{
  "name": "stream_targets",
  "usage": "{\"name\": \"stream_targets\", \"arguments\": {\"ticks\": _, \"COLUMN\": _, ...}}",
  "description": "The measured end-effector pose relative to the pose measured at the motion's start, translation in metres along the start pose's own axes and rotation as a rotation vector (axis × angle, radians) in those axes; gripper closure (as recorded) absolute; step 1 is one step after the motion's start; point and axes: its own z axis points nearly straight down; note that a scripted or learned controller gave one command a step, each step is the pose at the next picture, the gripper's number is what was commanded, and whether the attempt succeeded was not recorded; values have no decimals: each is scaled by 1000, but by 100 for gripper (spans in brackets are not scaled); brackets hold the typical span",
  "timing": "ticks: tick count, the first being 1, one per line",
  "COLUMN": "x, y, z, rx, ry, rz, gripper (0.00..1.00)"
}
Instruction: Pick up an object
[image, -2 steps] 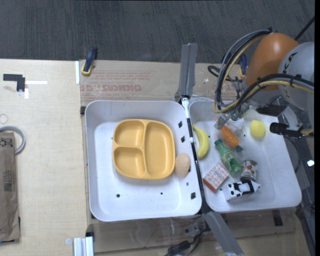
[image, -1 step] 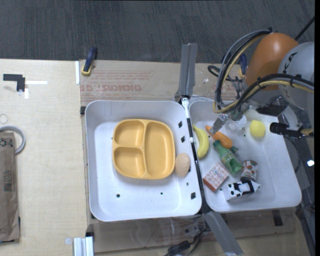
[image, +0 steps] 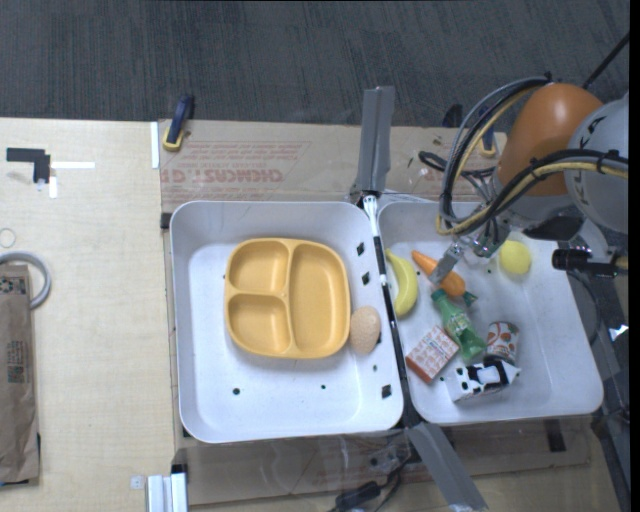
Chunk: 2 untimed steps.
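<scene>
My gripper (image: 452, 262) hangs low in the right bin (image: 560, 400), near its back. It is right over an orange carrot (image: 440, 272), which lies between a yellow banana (image: 403, 284) and a yellow lemon (image: 515, 258). A green bottle (image: 458, 325) lies just in front of the carrot. Further forward lie a red and white box (image: 432, 353), a small can (image: 501, 341) and a black and white cow toy (image: 483, 378).
The left bin (image: 200, 400) holds a yellow divided plate (image: 288, 298) with a beige egg-shaped thing (image: 364, 329) against its right side. A metal divider (image: 378, 215) separates the bins. Cables loop above the gripper, and the arm's orange band (image: 555, 125) is at the upper right.
</scene>
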Motion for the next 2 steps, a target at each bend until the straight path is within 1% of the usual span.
{"name": "stream_targets", "arguments": {"ticks": 1, "x": -2, "y": -1, "z": -11, "rx": -3, "ry": -5, "rz": 4, "gripper": 100}}
{"name": "stream_targets", "arguments": {"ticks": 2, "x": 50, "y": 23, "z": -101, "rx": 0, "ry": 0, "rz": -37, "gripper": 100}}
